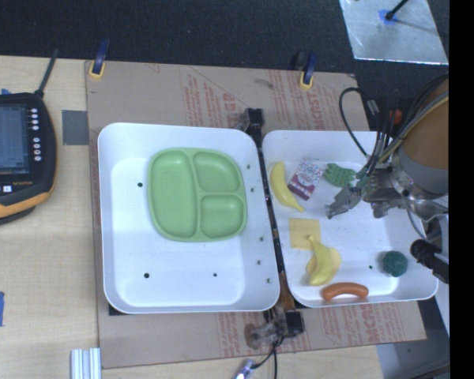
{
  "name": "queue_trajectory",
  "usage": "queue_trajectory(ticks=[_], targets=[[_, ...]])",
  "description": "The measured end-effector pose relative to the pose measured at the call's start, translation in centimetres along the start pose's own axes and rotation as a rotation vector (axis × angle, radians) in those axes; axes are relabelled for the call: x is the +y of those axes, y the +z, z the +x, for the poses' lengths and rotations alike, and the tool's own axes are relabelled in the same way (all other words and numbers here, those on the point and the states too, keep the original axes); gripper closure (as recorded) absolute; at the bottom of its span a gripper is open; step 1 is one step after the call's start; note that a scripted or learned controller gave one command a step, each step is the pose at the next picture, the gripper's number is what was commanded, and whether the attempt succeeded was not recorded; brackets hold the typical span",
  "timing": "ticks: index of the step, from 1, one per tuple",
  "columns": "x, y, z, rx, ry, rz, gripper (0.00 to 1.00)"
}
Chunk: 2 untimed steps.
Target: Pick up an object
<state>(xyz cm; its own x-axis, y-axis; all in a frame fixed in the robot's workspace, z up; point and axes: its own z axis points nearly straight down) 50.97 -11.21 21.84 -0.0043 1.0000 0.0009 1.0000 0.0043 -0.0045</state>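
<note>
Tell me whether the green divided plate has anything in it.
Empty. The green divided plate lies flat in the left bin, and all three of its compartments show bare green. The toy food lies in the right bin.

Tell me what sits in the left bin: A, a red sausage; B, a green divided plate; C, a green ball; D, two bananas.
B: the green divided plate lies alone in the left bin, while the food items are in the right bin.
</note>
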Motion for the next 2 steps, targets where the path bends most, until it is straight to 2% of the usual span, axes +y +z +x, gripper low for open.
queue_trajectory(ticks=[1, 2], targets=[[-2.8, 6.7, 0.8, -0.001, -0.001, 0.000, 0.00], [-3.4, 10.3, 1.6, -0.001, 0.000, 0.000, 0.00]])
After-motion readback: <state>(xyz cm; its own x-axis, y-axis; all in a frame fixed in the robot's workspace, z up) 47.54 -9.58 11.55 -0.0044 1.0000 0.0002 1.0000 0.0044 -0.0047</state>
